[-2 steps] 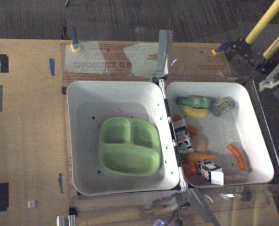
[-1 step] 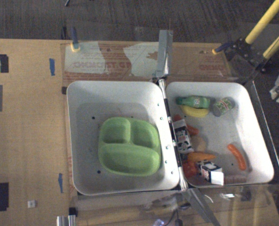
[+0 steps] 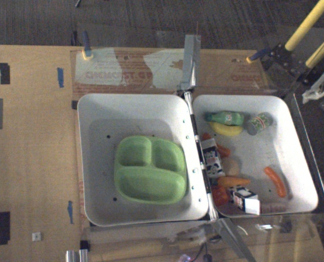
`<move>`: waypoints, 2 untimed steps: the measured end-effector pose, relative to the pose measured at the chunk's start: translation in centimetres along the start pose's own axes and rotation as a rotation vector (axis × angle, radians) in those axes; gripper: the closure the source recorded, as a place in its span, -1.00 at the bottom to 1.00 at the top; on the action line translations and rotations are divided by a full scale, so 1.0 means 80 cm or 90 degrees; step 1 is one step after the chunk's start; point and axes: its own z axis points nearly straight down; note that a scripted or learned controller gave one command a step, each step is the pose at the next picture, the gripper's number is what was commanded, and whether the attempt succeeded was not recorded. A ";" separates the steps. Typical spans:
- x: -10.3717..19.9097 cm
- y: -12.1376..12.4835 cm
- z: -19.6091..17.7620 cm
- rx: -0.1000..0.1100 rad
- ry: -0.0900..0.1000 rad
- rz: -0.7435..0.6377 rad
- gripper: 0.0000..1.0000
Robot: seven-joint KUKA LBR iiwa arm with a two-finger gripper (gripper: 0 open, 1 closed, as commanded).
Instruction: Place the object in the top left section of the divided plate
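A green divided plate (image 3: 149,185) lies in the left white bin (image 3: 96,119), with two small sections at its far side and one long section at its near side. Its top left section (image 3: 133,150) holds nothing. The right bin (image 3: 295,152) holds several toy foods: a green bottle (image 3: 225,117), a banana (image 3: 228,129), a can (image 3: 259,123), a milk carton (image 3: 212,158), a carrot (image 3: 234,182), a red sausage (image 3: 275,181) and a small box (image 3: 245,200).
A metal bracket (image 3: 191,64) stands behind the seam between the bins. Yellow bars with a black clamp (image 3: 293,53) sit at the upper right. Cardboard bench surface (image 3: 30,146) stretches to the left of the bins.
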 end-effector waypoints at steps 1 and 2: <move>0.001 0.000 -0.013 -0.001 0.000 -0.001 1.00; 0.001 0.000 -0.013 -0.001 0.000 -0.001 -1.00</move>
